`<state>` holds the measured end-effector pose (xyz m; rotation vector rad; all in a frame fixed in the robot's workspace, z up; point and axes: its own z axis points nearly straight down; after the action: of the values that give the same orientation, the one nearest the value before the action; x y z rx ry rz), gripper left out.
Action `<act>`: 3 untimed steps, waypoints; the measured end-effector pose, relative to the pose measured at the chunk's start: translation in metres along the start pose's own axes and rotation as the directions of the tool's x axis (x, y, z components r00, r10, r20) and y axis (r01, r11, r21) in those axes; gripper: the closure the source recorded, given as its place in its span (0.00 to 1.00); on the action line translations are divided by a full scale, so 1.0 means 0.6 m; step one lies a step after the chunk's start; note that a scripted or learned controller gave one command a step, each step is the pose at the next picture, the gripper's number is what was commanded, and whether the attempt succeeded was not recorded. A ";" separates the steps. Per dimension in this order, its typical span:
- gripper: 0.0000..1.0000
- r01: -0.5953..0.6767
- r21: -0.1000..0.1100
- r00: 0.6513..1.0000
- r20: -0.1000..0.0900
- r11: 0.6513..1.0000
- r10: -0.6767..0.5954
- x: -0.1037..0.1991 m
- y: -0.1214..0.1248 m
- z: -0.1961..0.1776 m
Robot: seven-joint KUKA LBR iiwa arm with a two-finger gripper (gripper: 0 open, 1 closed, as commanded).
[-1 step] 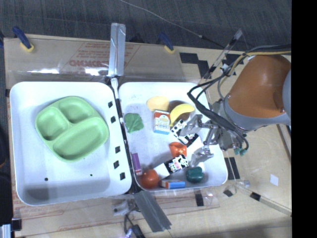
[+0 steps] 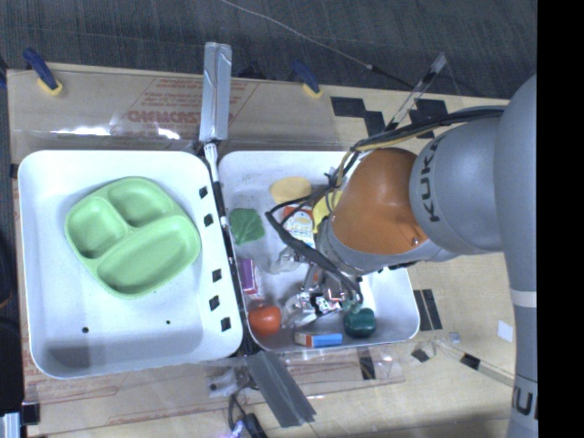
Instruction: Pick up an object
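Orange and grey metal of the arm [image 2: 392, 213] covers much of the right bin [image 2: 406, 313] in the camera view, and the gripper [image 2: 321, 301] hangs low over the near part of that bin, among the small objects. I take the right bin's near wall as the landmark for all places.

Along this wall lie three candidates. A red tomato-like ball [image 2: 265, 319] sits near the wall's left end. A small blue and orange tube [image 2: 318, 339] lies flat against the wall, its long axis parallel to it. A dark green round piece [image 2: 360, 320] sits just right of the tube. The gripper is between the red ball and the green piece, a little farther from the wall than the tube, so the tube lies directly toward the wall from the gripper, and the ball to its left.

How the gripper stands I cannot tell; cables and shiny parts hide it, and I see nothing clearly held.

Farther from the wall rest a green leaf-like piece [image 2: 245, 224] and a yellow piece [image 2: 290, 189]. The left bin [image 2: 36, 245] carries a green divided plate [image 2: 134, 235].
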<state>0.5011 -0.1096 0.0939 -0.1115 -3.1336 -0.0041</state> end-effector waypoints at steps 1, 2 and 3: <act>0.00 -0.028 0.001 1.000 0.008 1.000 0.028 -0.160 0.035 0.002; 0.00 0.072 0.004 0.997 0.005 0.997 -0.072 -0.101 -0.098 -0.009; 0.00 0.025 0.005 0.999 0.031 1.000 -0.025 -0.045 -0.062 -0.006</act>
<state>0.5255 -0.1486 0.0974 -0.0729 -3.1655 0.0042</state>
